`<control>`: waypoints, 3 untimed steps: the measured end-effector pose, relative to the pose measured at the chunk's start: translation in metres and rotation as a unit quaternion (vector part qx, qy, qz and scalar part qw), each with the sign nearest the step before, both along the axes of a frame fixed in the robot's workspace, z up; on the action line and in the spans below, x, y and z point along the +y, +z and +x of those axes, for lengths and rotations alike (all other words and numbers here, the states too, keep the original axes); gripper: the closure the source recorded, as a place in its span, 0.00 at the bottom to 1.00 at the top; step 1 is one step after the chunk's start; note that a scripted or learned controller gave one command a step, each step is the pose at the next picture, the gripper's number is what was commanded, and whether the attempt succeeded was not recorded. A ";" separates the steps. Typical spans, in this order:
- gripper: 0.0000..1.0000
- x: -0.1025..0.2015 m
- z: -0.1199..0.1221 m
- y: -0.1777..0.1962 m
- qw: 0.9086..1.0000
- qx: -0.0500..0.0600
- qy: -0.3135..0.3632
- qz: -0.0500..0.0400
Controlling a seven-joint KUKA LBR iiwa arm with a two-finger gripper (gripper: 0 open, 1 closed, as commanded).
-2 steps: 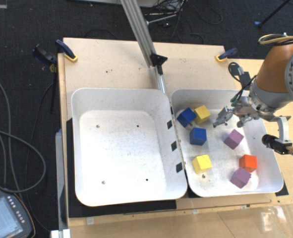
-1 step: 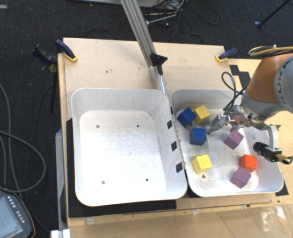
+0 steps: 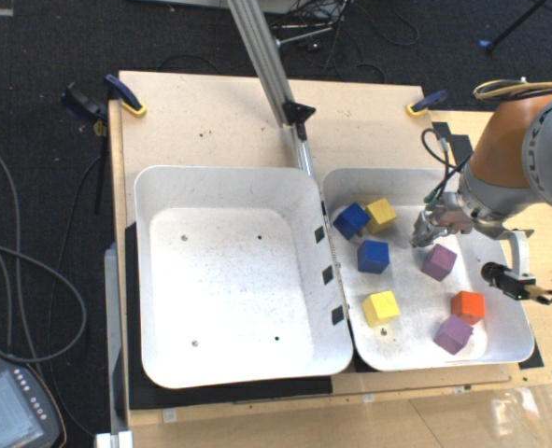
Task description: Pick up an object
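Seven cubes in rt bin (image 3: pixel 514 348); jaws (image 3: pixel 431 231) just above purple cube (image 3: pixel 438 262); grip state can't tell.

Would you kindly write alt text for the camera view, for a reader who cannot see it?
A grey robot arm reaches from the right, its hand low over the right bin, beside a purple cube. That bin also holds two blue, two yellow, one orange and another purple cube.

no readable text, labels or numbers
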State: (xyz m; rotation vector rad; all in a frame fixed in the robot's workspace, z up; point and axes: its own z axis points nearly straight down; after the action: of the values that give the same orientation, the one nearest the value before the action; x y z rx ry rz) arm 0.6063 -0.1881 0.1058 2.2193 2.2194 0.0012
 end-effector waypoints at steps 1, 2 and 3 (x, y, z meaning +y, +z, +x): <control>1.00 0.000 -0.008 0.056 1.000 -0.002 0.000 -0.001; 1.00 0.001 -0.002 0.120 1.000 -0.003 0.001 -0.001; 1.00 0.001 -0.001 0.111 1.000 0.001 0.002 0.000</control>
State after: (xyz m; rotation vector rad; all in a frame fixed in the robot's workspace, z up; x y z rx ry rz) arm 0.6051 -0.1866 0.2170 2.2166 2.2239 -0.0011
